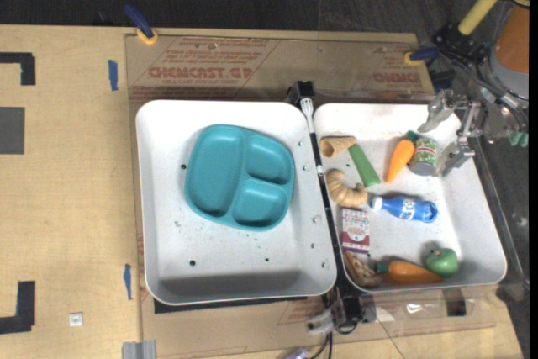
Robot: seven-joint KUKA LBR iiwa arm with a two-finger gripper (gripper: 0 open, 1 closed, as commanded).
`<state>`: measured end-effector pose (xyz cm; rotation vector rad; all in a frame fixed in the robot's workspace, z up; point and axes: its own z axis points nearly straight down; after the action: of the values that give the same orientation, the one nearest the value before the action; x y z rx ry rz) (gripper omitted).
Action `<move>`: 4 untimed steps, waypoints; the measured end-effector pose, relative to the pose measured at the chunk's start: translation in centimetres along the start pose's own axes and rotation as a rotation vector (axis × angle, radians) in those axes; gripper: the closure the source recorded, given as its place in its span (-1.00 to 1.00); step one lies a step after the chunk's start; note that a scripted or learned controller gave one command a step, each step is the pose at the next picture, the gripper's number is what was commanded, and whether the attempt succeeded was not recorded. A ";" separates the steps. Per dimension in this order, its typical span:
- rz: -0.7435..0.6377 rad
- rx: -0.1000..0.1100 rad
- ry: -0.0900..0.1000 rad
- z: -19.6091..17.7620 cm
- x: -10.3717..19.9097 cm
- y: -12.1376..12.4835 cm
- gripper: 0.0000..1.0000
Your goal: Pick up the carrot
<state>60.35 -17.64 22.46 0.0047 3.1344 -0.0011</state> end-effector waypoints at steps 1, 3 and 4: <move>0.006 -0.004 0.010 11.0 -5.7 1.2 -1.00; -0.022 0.001 -0.002 12.2 -6.2 -1.1 -1.00; 0.043 -0.001 -0.003 13.6 -0.2 0.2 -1.00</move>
<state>60.66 -17.43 8.89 0.0717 3.1310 0.0005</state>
